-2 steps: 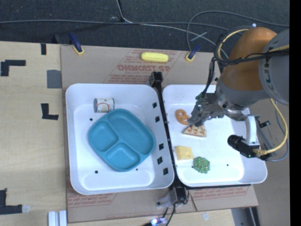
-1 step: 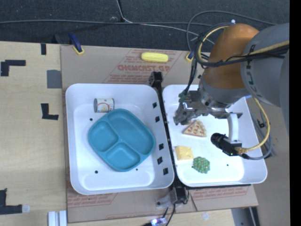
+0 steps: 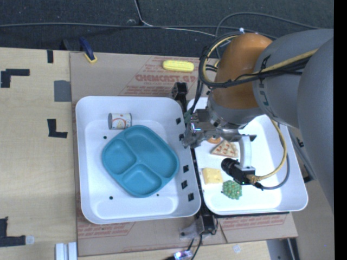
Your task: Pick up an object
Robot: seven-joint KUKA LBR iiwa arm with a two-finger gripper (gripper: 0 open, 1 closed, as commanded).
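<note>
Two bins: left bin (image 3: 87, 145) holds blue tray (image 3: 140, 160) and small can (image 3: 120, 121); right bin (image 3: 282, 194) holds cracker (image 3: 223, 148), yellow block (image 3: 212, 175), green piece (image 3: 232, 189). Gripper (image 3: 196, 132) hangs at its far-left corner, grip unreadable. You should centre over one piece before descending.

Landmark: blue divided plate (image 3: 140, 160), lying in left bin (image 3: 87, 161), roughly central. Small can (image 3: 120, 121) on its side just up-left of plate, same bin. Right of plate, across the bin walls: right bin (image 3: 287, 196) w/ yellow block (image 3: 212, 175), green knobbly item (image 3: 232, 189) down-right of block, orange-patterned wedge (image 3: 223, 148) above block. Arm w/ orange band (image 3: 241, 69) hangs over right bin, up-right of plate; gripper (image 3: 209, 136) low near the wedge, finger state unclear. Yellow banana-like item (image 3: 178, 66) on cardboard (image 3: 108, 75), well above plate, outside bins.
</note>
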